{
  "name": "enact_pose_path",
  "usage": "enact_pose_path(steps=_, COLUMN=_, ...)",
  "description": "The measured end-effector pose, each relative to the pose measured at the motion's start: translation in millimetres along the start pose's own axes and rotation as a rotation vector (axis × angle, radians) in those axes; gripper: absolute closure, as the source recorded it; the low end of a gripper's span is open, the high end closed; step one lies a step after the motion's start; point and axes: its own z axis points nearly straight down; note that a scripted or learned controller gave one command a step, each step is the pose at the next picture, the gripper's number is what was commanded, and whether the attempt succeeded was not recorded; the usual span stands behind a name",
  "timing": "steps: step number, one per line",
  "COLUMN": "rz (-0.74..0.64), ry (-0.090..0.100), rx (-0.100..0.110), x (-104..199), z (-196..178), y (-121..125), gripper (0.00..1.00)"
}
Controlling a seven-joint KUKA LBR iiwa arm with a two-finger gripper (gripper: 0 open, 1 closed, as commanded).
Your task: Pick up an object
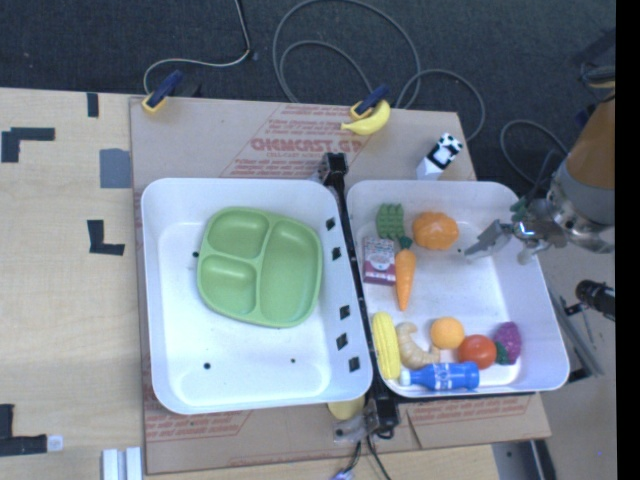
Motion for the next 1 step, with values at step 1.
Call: enact_pose_path(steps=1, rz=0.000, ry=0.002, rx=0.004, x=34.8, z=118.6, y=-58.0, gripper=0.00)
